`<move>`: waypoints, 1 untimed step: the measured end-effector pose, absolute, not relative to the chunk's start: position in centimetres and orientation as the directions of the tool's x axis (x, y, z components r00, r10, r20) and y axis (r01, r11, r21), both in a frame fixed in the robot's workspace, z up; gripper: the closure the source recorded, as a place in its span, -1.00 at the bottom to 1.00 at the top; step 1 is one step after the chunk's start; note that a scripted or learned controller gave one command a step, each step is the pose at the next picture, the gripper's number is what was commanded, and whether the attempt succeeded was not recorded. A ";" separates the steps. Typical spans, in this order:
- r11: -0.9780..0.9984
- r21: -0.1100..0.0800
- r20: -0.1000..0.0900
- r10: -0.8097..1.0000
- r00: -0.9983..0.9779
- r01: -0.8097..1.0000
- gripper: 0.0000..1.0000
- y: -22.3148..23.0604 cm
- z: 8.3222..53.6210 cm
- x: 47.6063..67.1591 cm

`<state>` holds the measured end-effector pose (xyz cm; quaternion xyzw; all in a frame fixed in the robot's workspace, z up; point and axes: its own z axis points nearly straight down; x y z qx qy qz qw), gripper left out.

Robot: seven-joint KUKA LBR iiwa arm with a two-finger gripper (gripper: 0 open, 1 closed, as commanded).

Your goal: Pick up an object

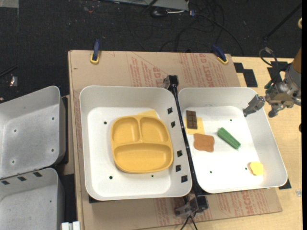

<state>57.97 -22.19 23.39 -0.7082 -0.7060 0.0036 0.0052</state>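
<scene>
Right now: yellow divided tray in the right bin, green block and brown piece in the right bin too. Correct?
Not quite. The camera view shows the yellow divided tray in the left bin, not the right. The green block and brown piece are in the right bin, as you said.

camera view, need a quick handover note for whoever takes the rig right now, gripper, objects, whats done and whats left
Gripper: open, holding nothing, at the right bin's upper right rim.
Left bin: yellow divided tray.
Right bin: brown bar on a yellow card, brown piece, green block, small yellow piece.
Done: nothing picked.
Left: descend on an object, grip and lift; the green block is probably nearest.
</scene>
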 end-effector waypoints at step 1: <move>0.001 0.000 -0.001 1.000 -0.001 1.000 -1.00 -22.1 24.2 58.2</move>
